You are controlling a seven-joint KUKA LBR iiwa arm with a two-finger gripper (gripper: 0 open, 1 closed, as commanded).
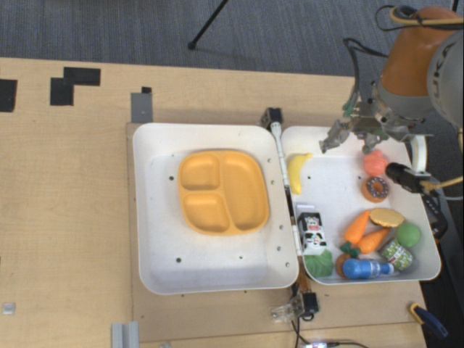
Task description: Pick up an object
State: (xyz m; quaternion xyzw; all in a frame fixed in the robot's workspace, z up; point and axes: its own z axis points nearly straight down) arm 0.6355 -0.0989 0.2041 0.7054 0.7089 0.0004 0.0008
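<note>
My gripper (350, 141) hangs open over the back of the right bin (333, 194), with nothing between its fingers. A pink ball (375, 163) lies just below its right finger, with a chocolate donut (376, 188) in front of that. To the gripper's lower left, a yellow banana (297, 171) rests against the bin's left wall. Along the front of the bin are a milk carton (312, 230), two carrots (365, 234), a tan cookie (386, 217), a green ball (408, 234), a green can (396, 253), a blue bottle (366, 268) and a leafy green piece (319, 264).
The left bin (156, 216) holds a yellow divided plate (221, 192). A raised divider (285, 187) runs between the two bins. The wooden bench (65, 216) spreads to the left. The middle of the right bin shows bare white floor.
</note>
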